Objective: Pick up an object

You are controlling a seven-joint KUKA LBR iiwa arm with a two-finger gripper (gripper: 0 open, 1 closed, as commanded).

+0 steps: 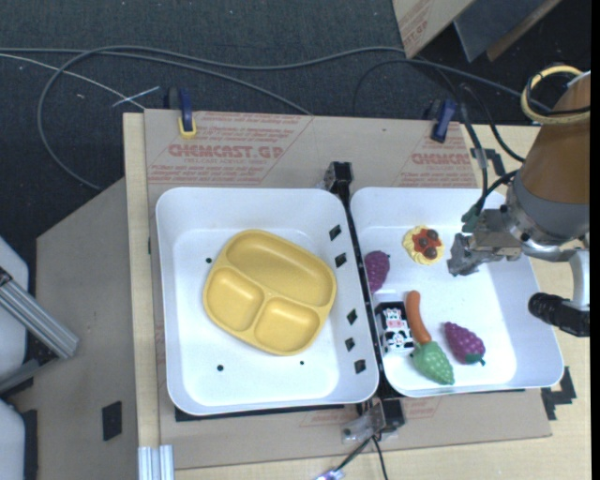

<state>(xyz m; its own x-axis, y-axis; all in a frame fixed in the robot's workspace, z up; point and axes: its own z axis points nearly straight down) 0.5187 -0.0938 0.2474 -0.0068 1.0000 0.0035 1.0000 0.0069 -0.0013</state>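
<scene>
A: Right bin [525, 309] first: carrot [417, 319] near its left wall, a stiff, light-looking plastic toy.

B: Grip it mid-shaft, I'd say. Tool [466, 258] hovers just up-right; how wide, can't tell.

arm [561, 159] is getting cut off by the right edge | gripper [461, 261] fingers are looking too small and dark to tell apart | arm is hiding part of the right bin [525, 370] | box [427, 19] at the top is running out of the picture
</scene>
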